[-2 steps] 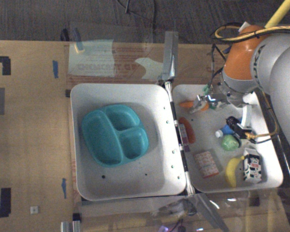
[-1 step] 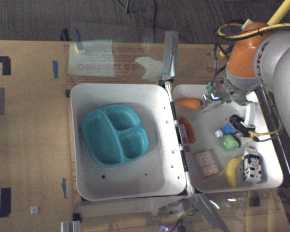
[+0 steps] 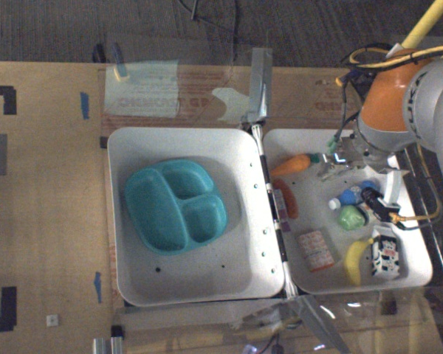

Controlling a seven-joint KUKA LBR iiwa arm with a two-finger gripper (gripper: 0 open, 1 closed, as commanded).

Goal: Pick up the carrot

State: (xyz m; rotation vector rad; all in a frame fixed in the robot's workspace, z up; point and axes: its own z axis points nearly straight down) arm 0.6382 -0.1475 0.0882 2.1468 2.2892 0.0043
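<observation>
The carrot (image 3: 292, 164), orange with a small green tip on its right end, lies at the upper left of the right bin (image 3: 419, 271), close to the divider between the bins. My gripper (image 3: 335, 161) hangs over the upper middle of the same bin, just to the right of the carrot's green end. The grey wrist with the orange band (image 3: 387, 102) rises behind it toward the upper right. Nothing shows between the fingers.
Below the carrot lies a reddish sausage (image 3: 286, 198). A tan waffle-like square (image 3: 315, 248), a banana (image 3: 354, 262), a black-and-white cow toy (image 3: 385, 258), a green item (image 3: 350, 217) and a blue item (image 3: 348, 196) are scattered through the right bin. The left bin (image 3: 125, 271) holds a teal divided plate (image 3: 176, 205).
</observation>
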